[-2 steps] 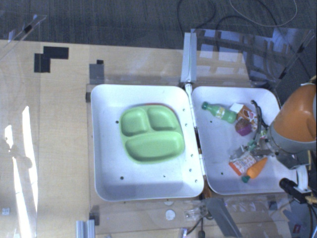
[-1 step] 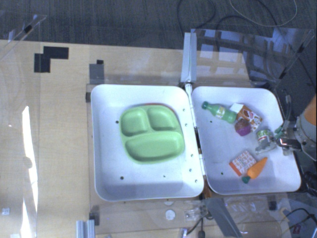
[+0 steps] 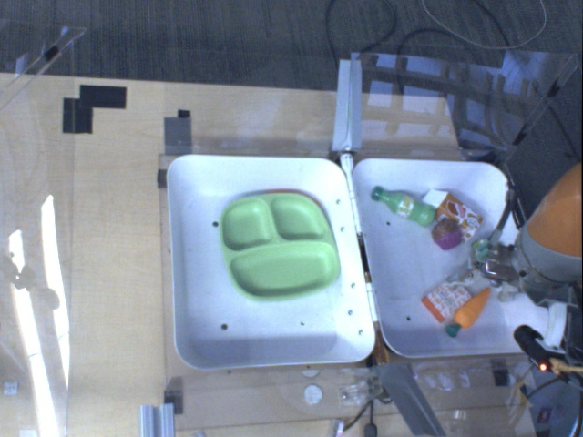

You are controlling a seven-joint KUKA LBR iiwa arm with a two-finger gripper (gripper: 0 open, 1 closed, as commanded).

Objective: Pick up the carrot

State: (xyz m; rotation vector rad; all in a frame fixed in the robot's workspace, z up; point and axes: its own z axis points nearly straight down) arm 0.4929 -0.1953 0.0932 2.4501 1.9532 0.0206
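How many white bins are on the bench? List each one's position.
2. The left bin holds a green divided plate. The right bin holds the carrot, a green bottle and packets.

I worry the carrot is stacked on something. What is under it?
The carrot lies at the right bin's front, its upper end against an orange-white packet. Whether the packet reaches underneath is hidden; otherwise white bin floor.

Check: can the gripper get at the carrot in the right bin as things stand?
Probably yes. The carrot lies uncovered near the right bin's lower right, just below the gripper. An orange packet touches its left side and could crowd one finger.
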